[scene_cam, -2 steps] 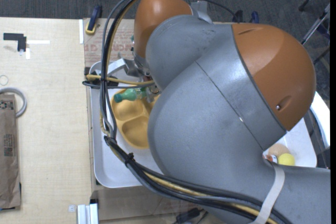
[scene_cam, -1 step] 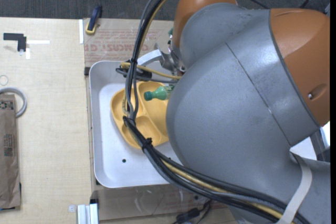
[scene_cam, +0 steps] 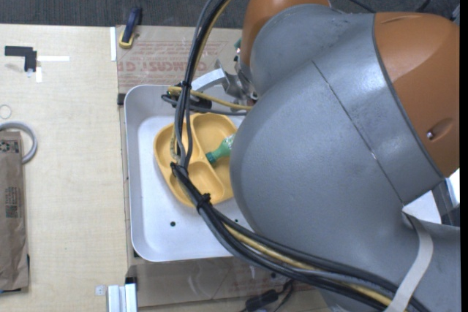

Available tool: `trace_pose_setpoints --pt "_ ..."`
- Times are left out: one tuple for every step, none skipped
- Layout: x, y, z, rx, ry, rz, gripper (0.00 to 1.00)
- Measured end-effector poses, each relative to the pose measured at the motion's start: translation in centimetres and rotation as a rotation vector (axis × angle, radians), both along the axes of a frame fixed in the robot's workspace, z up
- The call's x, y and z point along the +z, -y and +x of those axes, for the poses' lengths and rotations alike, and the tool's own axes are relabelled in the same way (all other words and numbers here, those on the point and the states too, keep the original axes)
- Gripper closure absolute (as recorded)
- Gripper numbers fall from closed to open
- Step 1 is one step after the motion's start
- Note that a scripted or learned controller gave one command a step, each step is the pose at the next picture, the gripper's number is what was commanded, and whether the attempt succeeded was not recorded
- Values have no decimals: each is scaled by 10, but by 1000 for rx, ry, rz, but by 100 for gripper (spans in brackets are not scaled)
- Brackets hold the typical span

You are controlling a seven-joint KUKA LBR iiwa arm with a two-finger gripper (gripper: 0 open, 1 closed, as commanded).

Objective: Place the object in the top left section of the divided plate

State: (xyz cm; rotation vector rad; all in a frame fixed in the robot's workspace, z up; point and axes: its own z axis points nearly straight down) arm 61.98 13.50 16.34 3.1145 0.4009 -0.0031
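A yellow divided plate [scene_cam: 199, 157] lies in the white bin [scene_cam: 146, 179], partly covered by the arm's bulk and crossed by black cables. A green object [scene_cam: 219, 152] rests on the plate near its right side, at the edge of the arm's housing; which section it lies in I cannot tell. The large grey and orange arm covers the right half of the view, and metal parts of the wrist [scene_cam: 230, 80] show above the plate.
Black and yellow cables [scene_cam: 186, 120] hang across the plate from top to bottom. A brown paper bag [scene_cam: 13, 208] and a grey ring lie on the wooden bench at left. A blue and yellow tool [scene_cam: 131, 26] sits at the bin's upper left.
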Motion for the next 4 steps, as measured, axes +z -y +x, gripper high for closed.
trace_pose_setpoints --pt "0 0 0 0 0 0 0" --pt "0 0 0 0 0 0 0" --pt "23 13 28 237 -3 -1 0" --pt "-72 -36 -26 248 -2 -1 0"
